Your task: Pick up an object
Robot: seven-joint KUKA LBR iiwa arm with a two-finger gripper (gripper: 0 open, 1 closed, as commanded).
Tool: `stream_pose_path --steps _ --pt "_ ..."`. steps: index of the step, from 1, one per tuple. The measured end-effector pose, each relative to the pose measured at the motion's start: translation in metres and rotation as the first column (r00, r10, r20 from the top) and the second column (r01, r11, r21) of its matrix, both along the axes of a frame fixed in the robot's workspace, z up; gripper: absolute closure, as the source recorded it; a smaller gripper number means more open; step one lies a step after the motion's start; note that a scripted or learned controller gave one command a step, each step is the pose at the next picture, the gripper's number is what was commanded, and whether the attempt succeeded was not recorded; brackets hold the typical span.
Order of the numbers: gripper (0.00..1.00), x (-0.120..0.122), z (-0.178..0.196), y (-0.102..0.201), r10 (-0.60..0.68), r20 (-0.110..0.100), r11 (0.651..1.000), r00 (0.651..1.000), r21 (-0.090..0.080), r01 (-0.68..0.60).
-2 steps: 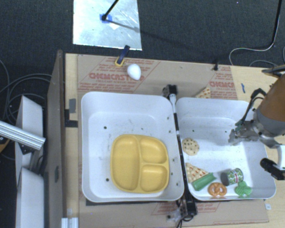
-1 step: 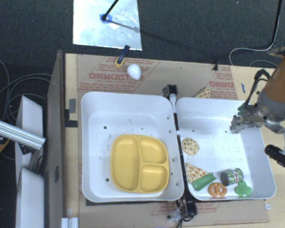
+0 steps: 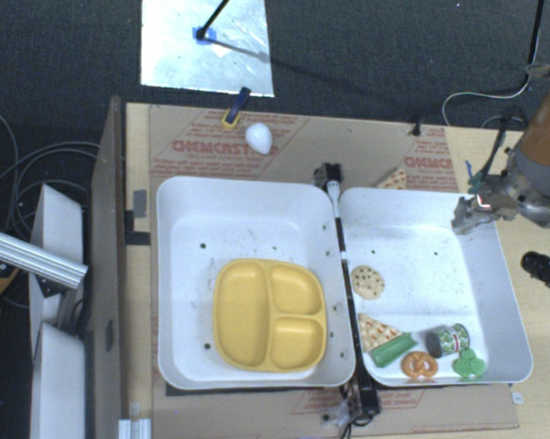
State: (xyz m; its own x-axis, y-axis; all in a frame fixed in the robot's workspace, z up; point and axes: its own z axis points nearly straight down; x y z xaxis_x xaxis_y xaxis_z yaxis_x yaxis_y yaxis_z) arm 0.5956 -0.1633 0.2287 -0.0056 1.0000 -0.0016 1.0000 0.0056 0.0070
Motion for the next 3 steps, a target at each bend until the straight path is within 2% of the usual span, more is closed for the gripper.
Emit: stream_pose_path --steps 1,2,3 --pt "1.0 0.01 0.015 -0.004 0.0 -0.002 1.0 1.0 0.001 0.0" --pt "1.0 0.007 0.008 0.042 0.002 -0.006 1.0 1.0 0.002 -0.002" --pt "1.0 0.017 0.006 0.071 0.001 -0.004 1.0 1.0 0.001 -0.001"
